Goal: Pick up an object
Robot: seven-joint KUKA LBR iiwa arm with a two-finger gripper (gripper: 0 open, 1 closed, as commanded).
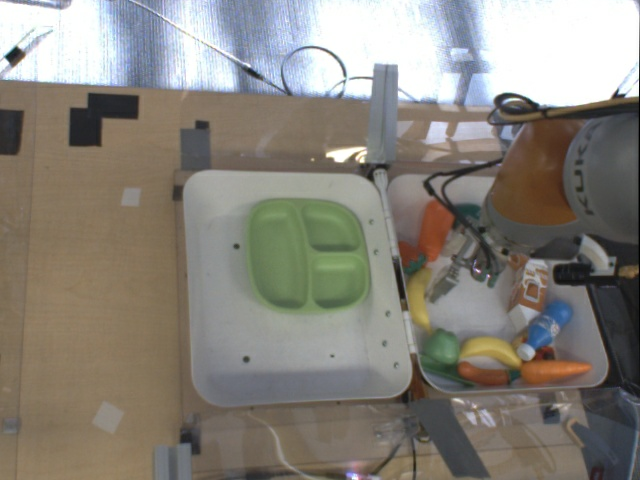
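Reaching down into the right-hand shallow white bin (pixel 596 320), the tool (pixel 462 271) hangs low over the toy food, its metal parts too tangled against the clutter to tell whether they are spread or pressed together — nothing can be seen caught between them. Just below and to the left of the tool lies a yellow plastic banana (pixel 418 298); an upright orange plastic carrot-like piece (pixel 435 229) stands just above it. Further below sit a round green plastic fruit (pixel 440 348), a second curved yellow banana (pixel 490 349) and a long orange carrot (pixel 553 372); a small blue-and-white bottle (pixel 546 326) lies to the lower right. The nearest banana looks the likeliest target. A good grasp would centre the tool across its narrow width — clear of the bin wall — then descend straight. The green divided plastic tray (pixel 307 254) in the left-hand white bin (pixel 215 298) lies well apart to the left.
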